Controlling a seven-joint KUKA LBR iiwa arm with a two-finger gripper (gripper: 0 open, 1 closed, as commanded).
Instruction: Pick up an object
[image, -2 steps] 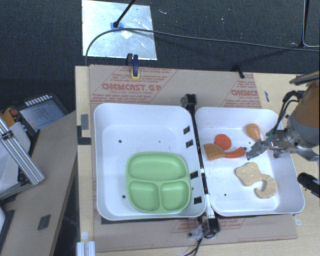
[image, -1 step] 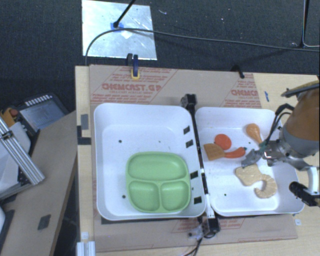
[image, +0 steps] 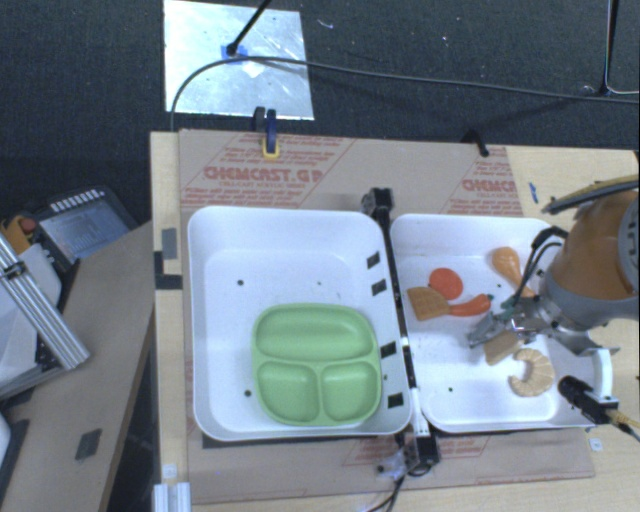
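Observation:
The right bin (image: 450, 400) holds several toy foods. A red-orange disc (image: 445, 281) lies beside a tan wedge (image: 427, 303) and a thin red-orange stick (image: 470, 306). An orange piece (image: 506, 263) sits toward the back. A pale croissant-like piece (image: 531, 372) lies near the front. My gripper (image: 492, 330) is low in this bin, just right of the stick. A tan chunk (image: 503, 348) lies right under it, touching or nearly so. The arm (image: 595, 270) covers the bin's right side.
The left bin (image: 230, 250) carries a green divided plate (image: 315, 362) at its front right. A black divider rail (image: 392, 300) runs between the bins. Cardboard lies under both bins. A clamp (image: 268, 132) and cables sit at the back.

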